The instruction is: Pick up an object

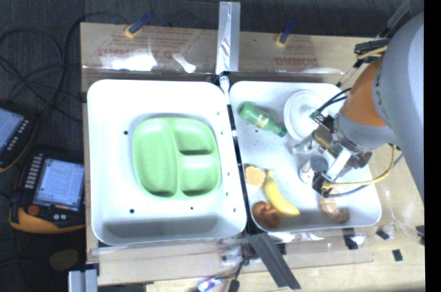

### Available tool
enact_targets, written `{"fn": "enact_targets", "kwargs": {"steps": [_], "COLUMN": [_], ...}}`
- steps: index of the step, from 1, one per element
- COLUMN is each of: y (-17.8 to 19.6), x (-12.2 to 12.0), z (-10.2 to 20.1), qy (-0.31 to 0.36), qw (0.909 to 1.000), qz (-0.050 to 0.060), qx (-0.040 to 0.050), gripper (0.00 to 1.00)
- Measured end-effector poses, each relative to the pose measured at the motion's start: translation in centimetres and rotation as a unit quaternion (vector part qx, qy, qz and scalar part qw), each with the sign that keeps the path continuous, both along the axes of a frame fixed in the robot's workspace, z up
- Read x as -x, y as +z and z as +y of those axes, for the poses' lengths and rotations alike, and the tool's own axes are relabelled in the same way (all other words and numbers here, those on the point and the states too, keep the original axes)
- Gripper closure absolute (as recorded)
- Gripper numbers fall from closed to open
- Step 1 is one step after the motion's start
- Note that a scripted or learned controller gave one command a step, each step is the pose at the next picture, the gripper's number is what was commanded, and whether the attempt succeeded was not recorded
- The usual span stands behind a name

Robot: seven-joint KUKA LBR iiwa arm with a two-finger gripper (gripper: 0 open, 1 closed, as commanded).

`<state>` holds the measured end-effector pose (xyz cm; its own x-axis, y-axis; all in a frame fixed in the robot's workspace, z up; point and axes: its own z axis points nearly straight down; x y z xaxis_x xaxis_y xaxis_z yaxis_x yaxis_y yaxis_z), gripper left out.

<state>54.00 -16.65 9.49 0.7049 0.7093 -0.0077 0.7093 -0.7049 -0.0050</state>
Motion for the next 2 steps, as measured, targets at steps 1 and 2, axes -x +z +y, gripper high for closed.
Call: {"fn": "enact_targets", "kwargs": {"steps": [1,2], "y": [7.6,1.8], "x": [-4.7,-11.3], "z": [3.0,7.0], "qy": [0.16,0.415], "qw": [0.9872,0.9098], "qz": [0.0,-0.001], "qx": [-0.001,-0.0029], "gripper": [0.0,0.0]}}
